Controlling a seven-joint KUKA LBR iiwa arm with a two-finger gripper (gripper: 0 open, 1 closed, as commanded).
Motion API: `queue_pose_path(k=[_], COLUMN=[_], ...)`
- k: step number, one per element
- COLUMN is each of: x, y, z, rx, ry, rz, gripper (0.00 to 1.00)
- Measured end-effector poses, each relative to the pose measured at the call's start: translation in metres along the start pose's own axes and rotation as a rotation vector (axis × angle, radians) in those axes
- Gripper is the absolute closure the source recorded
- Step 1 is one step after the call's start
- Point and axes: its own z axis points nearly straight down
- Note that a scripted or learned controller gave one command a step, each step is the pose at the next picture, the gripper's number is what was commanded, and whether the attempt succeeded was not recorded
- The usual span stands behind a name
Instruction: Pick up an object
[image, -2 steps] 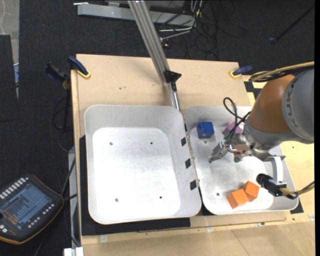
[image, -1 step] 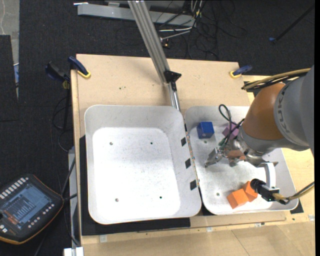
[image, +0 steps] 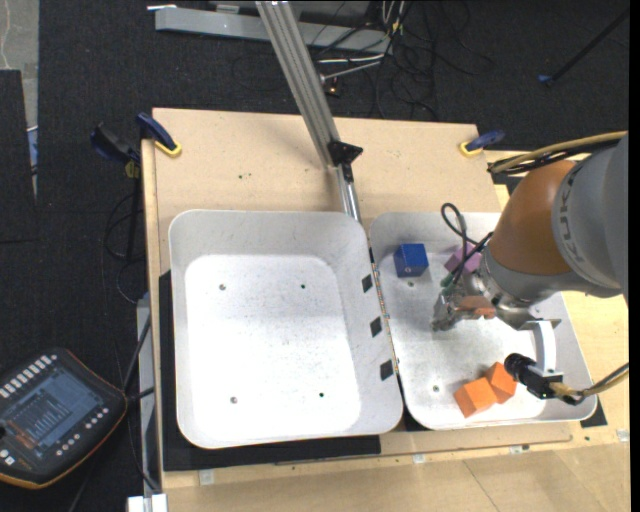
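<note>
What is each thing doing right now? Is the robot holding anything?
hand: low over the right bin, nothing seen held.
blue block: lying in the right bin, untouched.
orange blocks: lying together near the right bin's front, untouched.
purple object: partly hidden by the arm, can't tell.
left bin: sitting flat on the bench.

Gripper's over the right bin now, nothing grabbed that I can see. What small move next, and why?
Probably shift the gripper toward the blue block, then descend. It hangs over bare floor of the right bin; that block lies close by, up and left in the view, apart from other things. The orange block is farther.
</note>
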Motion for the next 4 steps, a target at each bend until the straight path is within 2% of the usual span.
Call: queue_pose_path(k=[2,3,4], x=[0.000,0.046,0.104], y=[0.009,0.025,0.044], z=[-0.110,-0.108,-0.115], rx=[-0.005,-0.001,-0.002], ry=[-0.001,0.001,0.002], rz=[-0.003,-0.007,-0.009], gripper=[1.00,1.00,1.00])
